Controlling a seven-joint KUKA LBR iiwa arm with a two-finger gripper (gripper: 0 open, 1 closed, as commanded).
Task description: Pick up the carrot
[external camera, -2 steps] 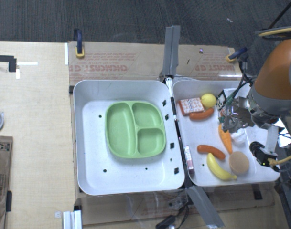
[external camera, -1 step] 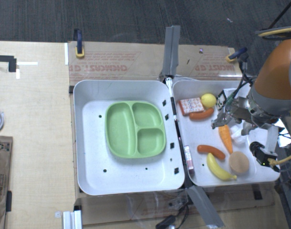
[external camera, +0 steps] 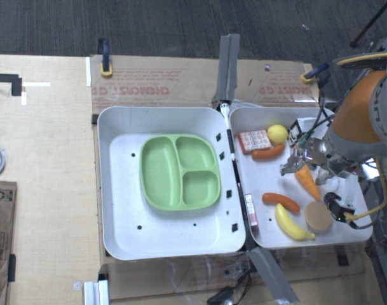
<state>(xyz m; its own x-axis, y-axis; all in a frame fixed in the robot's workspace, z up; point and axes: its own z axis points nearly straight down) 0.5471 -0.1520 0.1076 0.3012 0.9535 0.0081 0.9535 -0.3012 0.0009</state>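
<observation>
The orange carrot lies at a slant in the right bin, its thick end up and its tip pointing down-right. My gripper sits right over the carrot's upper end, touching or nearly touching it. The grey wrist and the orange-banded arm hide what lies behind the gripper.
The right bin also holds a lemon, a red-and-white packet, two sausages, a banana and a tan disc, all close around the carrot. A green divided plate lies in the left bin.
</observation>
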